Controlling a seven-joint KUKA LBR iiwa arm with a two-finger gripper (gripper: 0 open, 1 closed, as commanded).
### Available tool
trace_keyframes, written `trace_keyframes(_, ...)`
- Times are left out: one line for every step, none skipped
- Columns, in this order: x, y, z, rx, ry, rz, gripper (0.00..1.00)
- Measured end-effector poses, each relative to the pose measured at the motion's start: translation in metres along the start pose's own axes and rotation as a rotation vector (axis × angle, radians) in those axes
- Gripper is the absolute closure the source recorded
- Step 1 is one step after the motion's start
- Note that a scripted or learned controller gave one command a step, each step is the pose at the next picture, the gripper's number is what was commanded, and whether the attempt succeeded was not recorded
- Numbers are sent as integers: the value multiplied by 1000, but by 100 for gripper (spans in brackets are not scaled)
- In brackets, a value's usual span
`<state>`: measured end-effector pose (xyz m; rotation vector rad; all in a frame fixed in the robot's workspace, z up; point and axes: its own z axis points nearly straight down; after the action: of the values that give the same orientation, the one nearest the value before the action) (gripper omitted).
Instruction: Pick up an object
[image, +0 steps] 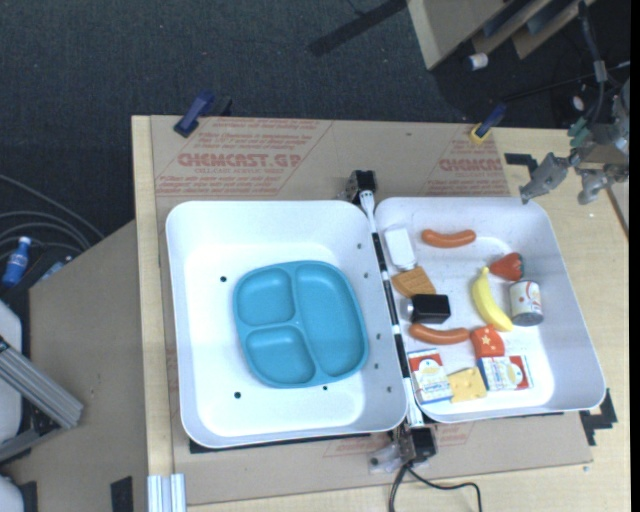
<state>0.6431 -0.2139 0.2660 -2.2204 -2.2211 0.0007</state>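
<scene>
The gripper (567, 180) hangs at the far right of the camera view, above the bench's (150, 300) brown surface just past the upper right corner of the right bin (570, 300), with its 2 fingers spread apart and nothing between them. It touches none of the objects, which all lie in the right bin. Along the top of that bin rests a sausage (448, 238), roughly level, with a small white block (399, 244) to its left near the divider. Below the white block lies a brown cracker (413, 281), and just under it a black block (430, 307) that touches or nearly touches the cracker's lower corner. A second sausage (438, 335) lies beneath the black block. A banana (489, 299) curves down the middle of the bin, with a red fruit-like piece (507, 266) just beside its upper end and a small can (525, 302) on its side just right of it. Near the banana's lower end sits a red carton (488, 342). Along the bottom edge, 2 small printed boxes (430, 377) (505, 373) flank a yellow cheese wedge (464, 384). The left bin (200, 240) holds a blue divided plate (300, 325) with 3 compartments, set near its middle, well apart from the gripper.
</scene>
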Motion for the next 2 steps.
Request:
trace_keyframes(-2,10,164,5,5,-1,0)
trace_keyframes(45,21,184,15,2,-3,0)
